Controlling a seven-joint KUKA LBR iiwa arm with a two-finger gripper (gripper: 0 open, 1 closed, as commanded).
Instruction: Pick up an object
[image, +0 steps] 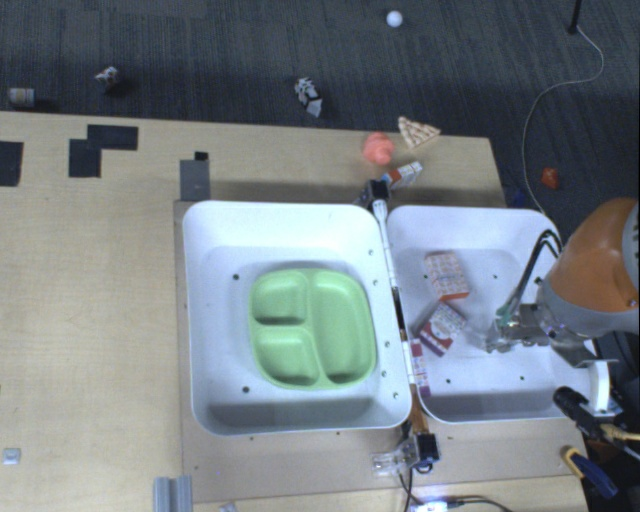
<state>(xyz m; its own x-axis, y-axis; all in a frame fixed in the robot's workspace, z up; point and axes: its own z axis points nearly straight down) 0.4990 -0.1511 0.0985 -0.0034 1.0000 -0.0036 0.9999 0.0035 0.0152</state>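
Hand (497, 338) is parked low in the right bin (520, 400); its grip can't be made out. Two small packets (445, 275) (440, 326) are seen just left of it.

pink ball (378, 149) on bench | wedge toy (418, 132) beside it

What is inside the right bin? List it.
The right bin holds two small packets: a pale one and a dark red one. The arm covers the bin's right side.
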